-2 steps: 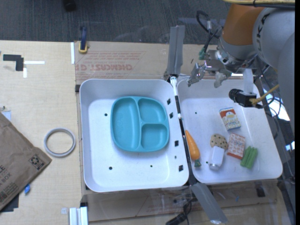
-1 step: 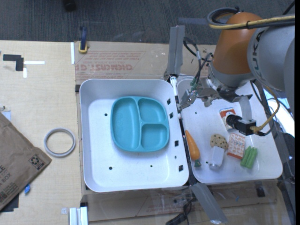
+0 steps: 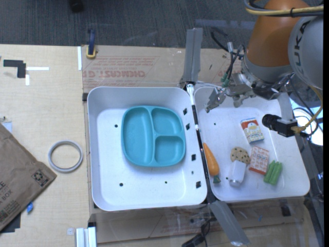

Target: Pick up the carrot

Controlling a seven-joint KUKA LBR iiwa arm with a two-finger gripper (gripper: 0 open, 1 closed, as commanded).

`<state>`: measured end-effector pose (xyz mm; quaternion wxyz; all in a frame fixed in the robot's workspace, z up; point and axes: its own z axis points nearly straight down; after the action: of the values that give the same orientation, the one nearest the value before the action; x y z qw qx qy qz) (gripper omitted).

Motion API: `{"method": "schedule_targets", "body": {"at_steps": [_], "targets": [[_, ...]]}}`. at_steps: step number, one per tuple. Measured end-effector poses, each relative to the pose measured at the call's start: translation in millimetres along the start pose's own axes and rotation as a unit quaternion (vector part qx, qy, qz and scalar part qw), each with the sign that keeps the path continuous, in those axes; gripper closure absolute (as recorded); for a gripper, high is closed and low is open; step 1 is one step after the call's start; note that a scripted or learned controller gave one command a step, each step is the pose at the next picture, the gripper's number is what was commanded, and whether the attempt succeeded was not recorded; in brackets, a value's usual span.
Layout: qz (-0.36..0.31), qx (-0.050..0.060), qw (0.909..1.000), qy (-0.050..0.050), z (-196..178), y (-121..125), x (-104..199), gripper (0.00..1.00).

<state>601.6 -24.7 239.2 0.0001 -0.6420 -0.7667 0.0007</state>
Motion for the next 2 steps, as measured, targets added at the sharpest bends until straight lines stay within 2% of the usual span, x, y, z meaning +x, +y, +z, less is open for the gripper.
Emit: {"method": "schedule_targets", "body": {"at_steps": [1, 2], "targets": [[-0.023, 0.001, 0.9997, 0.0, 49, -74, 20, 0.0], [-0.096, 0.001, 0.9954, 0.0, 49, -70, 36, 0.0]]}}
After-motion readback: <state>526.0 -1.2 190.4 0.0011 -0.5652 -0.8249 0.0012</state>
